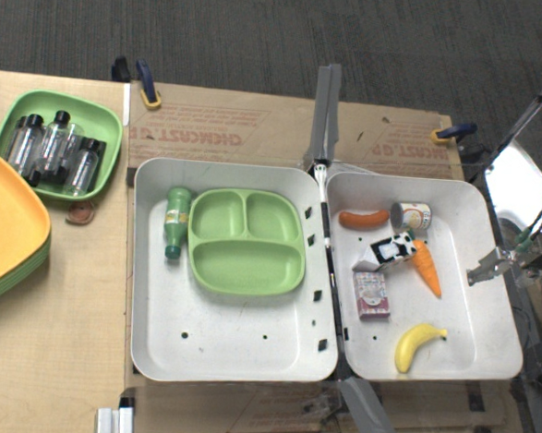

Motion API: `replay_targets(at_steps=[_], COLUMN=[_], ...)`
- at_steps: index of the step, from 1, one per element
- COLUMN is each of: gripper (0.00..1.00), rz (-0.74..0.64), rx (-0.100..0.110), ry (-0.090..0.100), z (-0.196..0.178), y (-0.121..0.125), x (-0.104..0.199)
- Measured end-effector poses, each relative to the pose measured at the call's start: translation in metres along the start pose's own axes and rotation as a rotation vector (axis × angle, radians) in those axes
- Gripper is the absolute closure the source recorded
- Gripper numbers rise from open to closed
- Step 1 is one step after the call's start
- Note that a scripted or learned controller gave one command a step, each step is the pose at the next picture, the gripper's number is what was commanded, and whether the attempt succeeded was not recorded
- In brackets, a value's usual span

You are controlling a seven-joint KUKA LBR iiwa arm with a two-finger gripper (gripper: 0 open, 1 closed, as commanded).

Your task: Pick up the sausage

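Sausage (363, 218) lies flat in the upper left part of the right bin (456, 349), long axis running across the frame, close to the bin's back wall and near the divider between the two bins. It rests apart from its neighbours, with bare white floor on its near side, so a grasp from above looks open; the can (411, 216) sits just to its right and is the closest thing that could get bumped.

At the right edge of the frame, beyond the right bin's rim, a thin metal part of the arm's tool (489, 268) is visible, well apart from the sausage. Whether the tool is open or closed cannot be told here, and nothing is seen held in it. By my reading the pick is not yet begun: the tool would have to travel left and up across the bin before coming down.

Counting the right bin: one sausage, one can, one carrot (427, 269), one black-and-white toy (394, 249) touching the carrot's upper end, one small pink box (371, 295), one banana (415, 346) at the lower part. The left bin (225, 347) carries one green divided plate (247, 240) with three compartments and one green bottle (175, 220) lying just beside the plate's left edge.

On the counter (50, 334) at upper left stands one green tray (104, 121) with what look like four small dark-capped bottles (56, 147), and a stack of orange plates (6, 234) sits at the far left.
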State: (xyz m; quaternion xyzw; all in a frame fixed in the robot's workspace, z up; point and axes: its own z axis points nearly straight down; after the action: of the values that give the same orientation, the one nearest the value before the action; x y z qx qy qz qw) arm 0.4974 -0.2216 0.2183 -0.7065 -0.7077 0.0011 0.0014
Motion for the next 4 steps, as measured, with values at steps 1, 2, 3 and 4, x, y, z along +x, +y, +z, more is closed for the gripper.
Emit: replay_targets(at_steps=[1,2,3,4], gripper=[1.00,1.00,1.00,1.00], rz=[-0.001,0.406,0.251,0.354], rx=[0.002,0.000,0.000,0.001], ry=[0.000,0.000,0.001,0.001], z=[-0.008,0.118,0.128,0.128], y=[0.000,0.036,-0.020,-0.020], x=[0.000,0.019,0.015,0.075])
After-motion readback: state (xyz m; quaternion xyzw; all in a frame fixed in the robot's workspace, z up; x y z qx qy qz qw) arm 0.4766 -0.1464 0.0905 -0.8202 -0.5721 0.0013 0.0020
